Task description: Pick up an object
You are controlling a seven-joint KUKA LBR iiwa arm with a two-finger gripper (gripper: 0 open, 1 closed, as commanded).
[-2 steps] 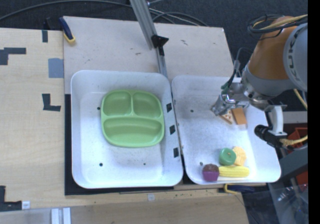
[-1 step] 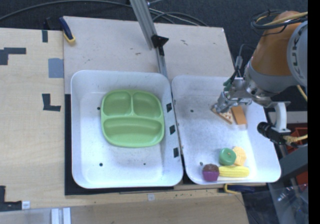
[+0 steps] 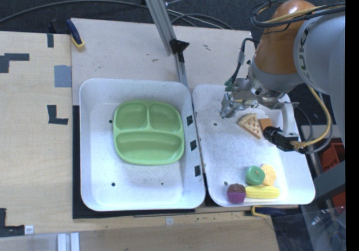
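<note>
You're looking down from one fixed camera above the bench [image 3: 129, 42], tilted at a slant — the near edge of the bench sits at the bottom of the view, the far edge and dark floor at the top. It stands back enough to take in both white bins whole: the left bin [image 3: 95, 188] and the right bin [image 3: 216, 143] side by side. The arm [image 3: 291, 37] enters from your right — close and large.

light: bright, even | shadows: soft, faint | glare: mild on white bins [image 3: 95, 132] | focus: slightly soft, grainy
</note>
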